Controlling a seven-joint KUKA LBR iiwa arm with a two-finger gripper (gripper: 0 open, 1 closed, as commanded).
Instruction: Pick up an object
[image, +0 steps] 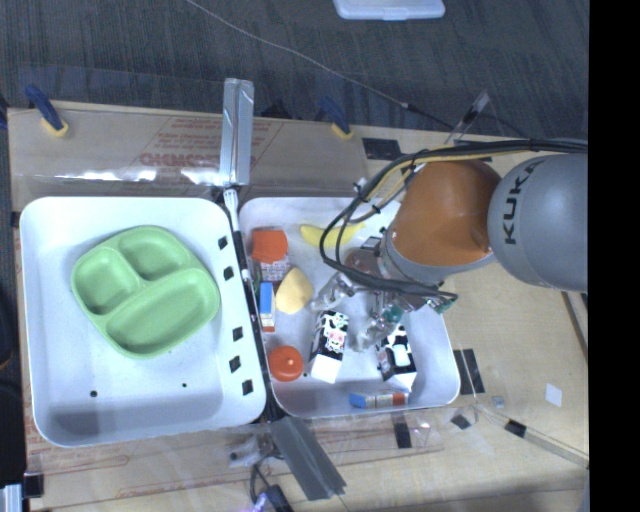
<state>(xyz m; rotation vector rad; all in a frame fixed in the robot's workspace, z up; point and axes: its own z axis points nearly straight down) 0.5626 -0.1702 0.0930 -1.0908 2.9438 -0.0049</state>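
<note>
Orange-banded wrist hangs over the right bin (440, 385), gripper (375, 318) low among its clutter; whether the jaws are open cannot be told. Two cow-print cartons (331, 345) lie just beneath, nothing visibly lifted; the pick remains undone.

Even, soft overhead light; slightly blurry, with faint shadows.

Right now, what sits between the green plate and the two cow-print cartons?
In the camera view, the bins' shared wall separates the green plate from the cow-print cartons; then come a blue stick, a yellowish lump and an orange ball.
</note>
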